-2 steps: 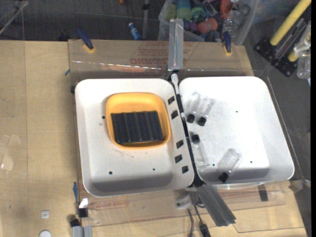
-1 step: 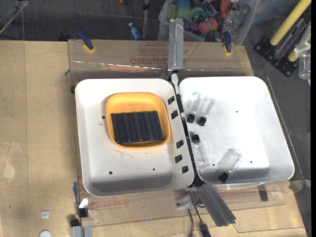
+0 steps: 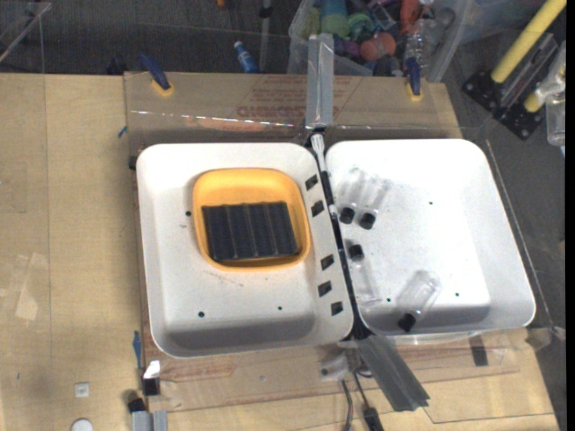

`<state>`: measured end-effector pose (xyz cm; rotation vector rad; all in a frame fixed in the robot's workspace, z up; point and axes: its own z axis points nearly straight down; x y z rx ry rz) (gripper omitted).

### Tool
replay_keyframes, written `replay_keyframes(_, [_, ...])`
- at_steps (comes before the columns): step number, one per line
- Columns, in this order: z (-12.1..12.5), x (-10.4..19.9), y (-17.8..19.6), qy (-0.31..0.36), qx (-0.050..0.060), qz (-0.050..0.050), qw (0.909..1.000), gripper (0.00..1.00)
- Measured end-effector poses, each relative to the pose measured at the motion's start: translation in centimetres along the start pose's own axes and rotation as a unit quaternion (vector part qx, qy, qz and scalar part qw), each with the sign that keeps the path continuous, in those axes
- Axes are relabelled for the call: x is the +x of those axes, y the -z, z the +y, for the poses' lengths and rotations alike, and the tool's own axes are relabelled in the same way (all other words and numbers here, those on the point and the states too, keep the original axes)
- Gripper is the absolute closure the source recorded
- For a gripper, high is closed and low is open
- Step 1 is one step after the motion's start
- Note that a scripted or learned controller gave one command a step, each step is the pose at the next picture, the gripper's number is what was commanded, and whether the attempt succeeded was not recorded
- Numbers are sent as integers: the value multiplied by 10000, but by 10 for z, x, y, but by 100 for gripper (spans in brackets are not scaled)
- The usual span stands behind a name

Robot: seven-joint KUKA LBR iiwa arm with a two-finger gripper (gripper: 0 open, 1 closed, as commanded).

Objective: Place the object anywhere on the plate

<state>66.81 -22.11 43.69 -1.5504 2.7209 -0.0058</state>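
An orange-yellow plate (image 3: 247, 185) with rounded corners lies in the left white bin (image 3: 171, 303), a little right of that bin's middle. A black, ridged rectangular object (image 3: 249, 230) rests flat on the plate and covers its centre and front part. The object's edges stay inside the plate's rim.
The right white bin (image 3: 467, 241) holds clear little bottles with black caps: two near its left wall (image 3: 359, 196), one below them (image 3: 355, 251), and one lying at the front (image 3: 415, 296). A divider with black tabs (image 3: 323, 241) separates the bins. A crate of colourful toys (image 3: 377, 12) stands behind the bench.
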Motion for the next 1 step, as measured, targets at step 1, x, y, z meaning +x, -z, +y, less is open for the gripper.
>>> replay_keyframes(1, [1,-1,-1,2046,-16,-6,9788,100])
